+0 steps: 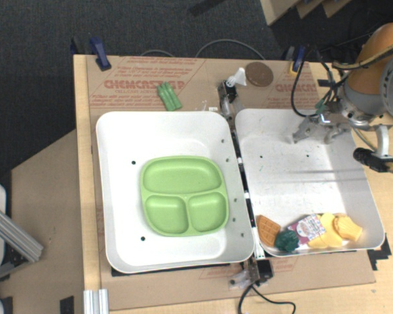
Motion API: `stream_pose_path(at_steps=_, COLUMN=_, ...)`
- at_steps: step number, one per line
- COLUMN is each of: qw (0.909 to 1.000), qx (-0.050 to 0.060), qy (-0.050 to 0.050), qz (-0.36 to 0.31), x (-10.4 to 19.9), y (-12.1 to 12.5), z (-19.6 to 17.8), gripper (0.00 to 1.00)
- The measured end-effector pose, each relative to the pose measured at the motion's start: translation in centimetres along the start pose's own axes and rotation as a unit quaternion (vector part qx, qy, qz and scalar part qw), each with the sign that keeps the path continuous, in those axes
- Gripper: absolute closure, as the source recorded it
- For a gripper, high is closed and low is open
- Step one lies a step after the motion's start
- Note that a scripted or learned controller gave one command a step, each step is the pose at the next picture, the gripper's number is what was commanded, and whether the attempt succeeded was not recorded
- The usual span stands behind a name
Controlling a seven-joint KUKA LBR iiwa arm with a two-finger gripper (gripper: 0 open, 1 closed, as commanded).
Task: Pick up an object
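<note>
Objects for picking are found clustered along the near edge of the right bin (354, 188): a tan waffle-like piece (268, 229) at the left, a dark green item (287, 241) touching it, a pink-and-white item (309, 227) next, and yellow pieces (337, 231) at the right end. All are seen lying in the bin, none between fingers. The rest of the right bin's floor is seen speckled with small marks. In the left bin (118, 142) a green three-compartment plate (183, 195) is noted, lying flat near the middle. Farther back, the gripper (318, 131) is seen over the far part of the right bin, well apart from the cluster; its fingers are spread and nothing is held. Beyond the bins, a green clip (169, 97) and a brown disc (259, 74) are noted on the cardboard (144, 77).
</note>
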State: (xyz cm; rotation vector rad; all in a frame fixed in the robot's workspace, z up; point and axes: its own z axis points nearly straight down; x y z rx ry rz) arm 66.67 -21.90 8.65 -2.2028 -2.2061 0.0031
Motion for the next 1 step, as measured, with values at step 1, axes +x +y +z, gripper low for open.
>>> stream_pose_path(at_steps=1, qw=1.0, qx=-0.008, qy=-0.005, qz=0.0, x=-0.19, y=-5.96, z=0.19, gripper=0.0)
